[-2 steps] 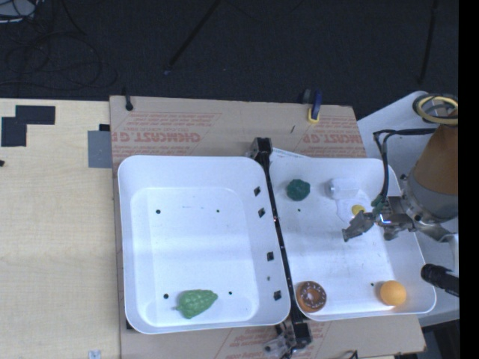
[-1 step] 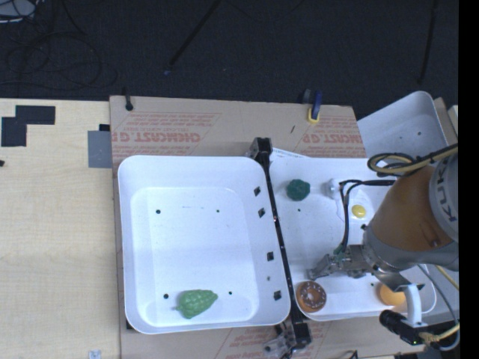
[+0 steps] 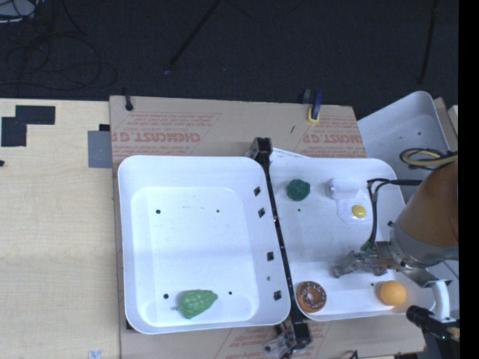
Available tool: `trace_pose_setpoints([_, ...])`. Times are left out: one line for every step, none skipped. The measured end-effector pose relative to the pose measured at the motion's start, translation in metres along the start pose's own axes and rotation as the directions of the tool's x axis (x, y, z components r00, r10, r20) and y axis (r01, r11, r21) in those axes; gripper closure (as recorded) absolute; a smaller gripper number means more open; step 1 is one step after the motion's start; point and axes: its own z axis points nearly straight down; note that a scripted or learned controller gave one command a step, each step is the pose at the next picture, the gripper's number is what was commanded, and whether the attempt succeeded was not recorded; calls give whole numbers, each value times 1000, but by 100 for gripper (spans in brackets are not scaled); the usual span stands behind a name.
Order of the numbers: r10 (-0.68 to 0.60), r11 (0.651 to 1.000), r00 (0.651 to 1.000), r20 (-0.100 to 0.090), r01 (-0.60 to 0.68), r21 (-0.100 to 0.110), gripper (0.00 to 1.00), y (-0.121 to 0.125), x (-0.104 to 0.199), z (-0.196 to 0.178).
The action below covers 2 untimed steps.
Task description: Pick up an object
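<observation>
Hovering low in the right bin (image 3: 337,309): jaws (image 3: 346,266)

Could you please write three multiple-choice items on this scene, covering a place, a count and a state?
1. Where is the light green lump?
A. left bin, near corner
B. right bin
C. on the cardboard

2. How many things lie in the right bin?
A. two
B. four
C. six

3. How does the orange ball lie?
A. between the gripper's fingers
B. loose on the bin floor
C. on the donut

Answers: 1 A, it sits low in the left bin. 2 B, dark green lump, egg, donut, ball. 3 B, it lies apart from the gripper.
</observation>
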Motion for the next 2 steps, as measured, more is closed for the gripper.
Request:
trace_pose_setpoints([-8,1000,1000,1,8,-8,0,109,26,-1])
trace_pose_setpoints([-6,1000,1000,-4,6,4,0,90,91,1])
